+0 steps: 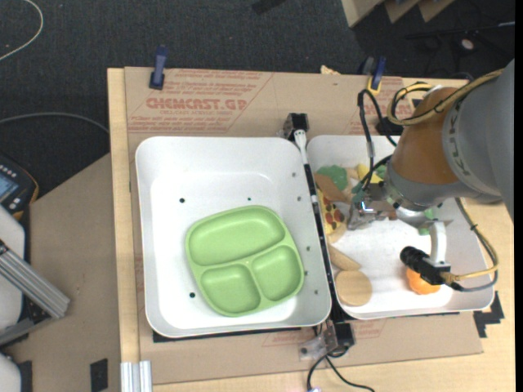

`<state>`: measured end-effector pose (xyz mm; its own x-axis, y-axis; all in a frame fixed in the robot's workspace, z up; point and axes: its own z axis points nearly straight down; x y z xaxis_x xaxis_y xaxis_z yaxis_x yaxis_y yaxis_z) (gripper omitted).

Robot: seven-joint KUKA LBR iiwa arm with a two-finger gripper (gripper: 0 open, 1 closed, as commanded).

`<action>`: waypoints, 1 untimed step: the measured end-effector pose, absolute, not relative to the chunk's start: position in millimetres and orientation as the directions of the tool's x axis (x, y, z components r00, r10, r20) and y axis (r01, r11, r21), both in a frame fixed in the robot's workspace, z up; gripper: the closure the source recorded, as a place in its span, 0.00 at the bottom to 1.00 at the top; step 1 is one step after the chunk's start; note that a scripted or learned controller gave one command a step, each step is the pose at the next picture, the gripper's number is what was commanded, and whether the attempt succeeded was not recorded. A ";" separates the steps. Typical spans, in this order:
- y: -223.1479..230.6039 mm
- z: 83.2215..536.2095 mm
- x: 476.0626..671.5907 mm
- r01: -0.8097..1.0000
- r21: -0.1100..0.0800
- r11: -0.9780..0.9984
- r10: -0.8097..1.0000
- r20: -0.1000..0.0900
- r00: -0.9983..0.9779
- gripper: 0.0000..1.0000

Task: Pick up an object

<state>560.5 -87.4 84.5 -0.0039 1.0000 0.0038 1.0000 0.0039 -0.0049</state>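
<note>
Over the right shallow white bin (384,305) the hand (365,208) sits low among small toys; whether it grips anything I cannot tell. Beside it lie a green piece (333,175) and a tan wooden disc (354,287). Nothing looks lifted yet.

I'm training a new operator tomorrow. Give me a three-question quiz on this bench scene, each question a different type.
1. True or false: the green divided plate lies in the left bin.
2. Multiple choice: the arm is over which place? A) the left bin B) the right bin C) the cardboard behind the bins
3. Fill in: the plate has ___ compartments.

Key: 1 true; 2 B; 3 three. Whether the gripper holds anything cannot be told from this view.
</note>
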 end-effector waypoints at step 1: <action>-30.7 190.2 499.1 1.000 0.004 0.006 1.000 0.003 -0.006 1.00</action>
